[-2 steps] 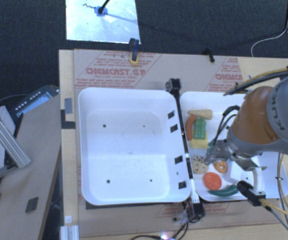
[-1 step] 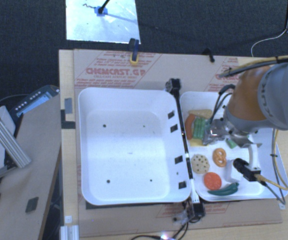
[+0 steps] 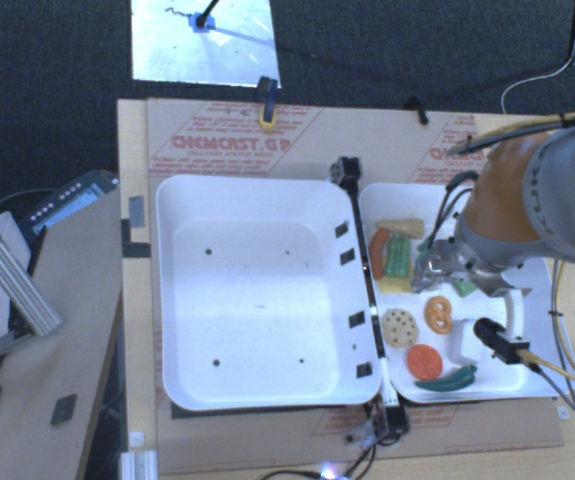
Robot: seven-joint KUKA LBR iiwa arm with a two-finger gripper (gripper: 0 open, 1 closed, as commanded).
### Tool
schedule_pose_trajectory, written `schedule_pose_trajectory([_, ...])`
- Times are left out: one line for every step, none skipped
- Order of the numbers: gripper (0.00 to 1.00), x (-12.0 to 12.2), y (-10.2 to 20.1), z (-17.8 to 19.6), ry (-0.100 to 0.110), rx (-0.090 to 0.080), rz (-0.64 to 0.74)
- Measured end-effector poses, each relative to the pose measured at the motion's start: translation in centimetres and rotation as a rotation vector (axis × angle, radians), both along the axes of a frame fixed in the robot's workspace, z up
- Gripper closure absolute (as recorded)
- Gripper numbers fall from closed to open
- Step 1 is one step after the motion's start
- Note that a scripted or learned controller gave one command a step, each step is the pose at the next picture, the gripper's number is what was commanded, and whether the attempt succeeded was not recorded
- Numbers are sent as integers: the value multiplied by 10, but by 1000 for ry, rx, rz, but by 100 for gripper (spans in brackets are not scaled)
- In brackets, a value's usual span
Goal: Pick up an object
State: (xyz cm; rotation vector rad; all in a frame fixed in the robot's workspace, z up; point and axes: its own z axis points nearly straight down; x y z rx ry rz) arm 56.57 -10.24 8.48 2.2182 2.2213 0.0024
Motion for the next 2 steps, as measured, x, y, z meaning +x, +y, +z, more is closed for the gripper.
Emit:
schedule_pose_trajectory([100, 24, 13, 0, -1, 0, 4])
schedule_pose_trajectory([100, 36, 10, 0, 0, 1, 4])
